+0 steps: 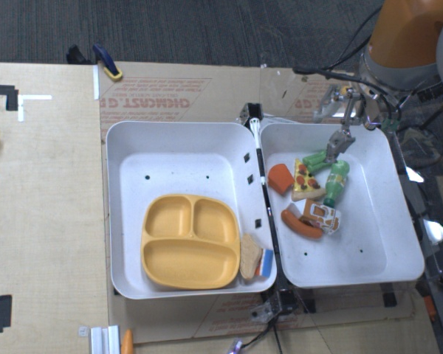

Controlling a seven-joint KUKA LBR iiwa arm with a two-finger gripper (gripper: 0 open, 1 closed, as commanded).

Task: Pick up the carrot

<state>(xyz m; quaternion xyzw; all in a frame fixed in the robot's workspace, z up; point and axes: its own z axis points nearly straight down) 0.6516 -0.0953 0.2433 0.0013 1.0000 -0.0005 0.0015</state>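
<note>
You're looking at the stubby orange carrot chunk (280,178) in the right-hand shallow white bin (369,264), hard against that bin's left wall, about halfway along it. It's short and blocky, matte orange-red, wider at the far end, lying flat.

Edges and room:
- Left of the carrot: bin wall, touching or nearly so. No approach room on that side.
- Right of it: toy pizza slice (305,181), just beside, maybe touching; can't tell.
- Far side of the carrot: bare bin floor up to the far-left corner.
- Near side: small gap, then the red-brown toy sausage (301,225) lying at a slant, with a small printed carton (323,216) against its right end.
- Green plastic bottle (336,181) lies right of the pizza. A green elongated toy (315,161) sits beyond the pizza, towards the far edge.
- The right half and the near edge of this bin are bare floor, plenty of room.

The two-finger gripper (342,142) hangs over the far part of the right bin, tip just beside the right end of the green toy, well apart from the carrot. You can't tell whether the pincer is apart or together from this angle. Nothing visibly held.

The left white bin (177,142) carries a yellow divided plastic plate (188,242) towards its near edge, and a toy bread slice (251,257) at the near-right corner.
</note>
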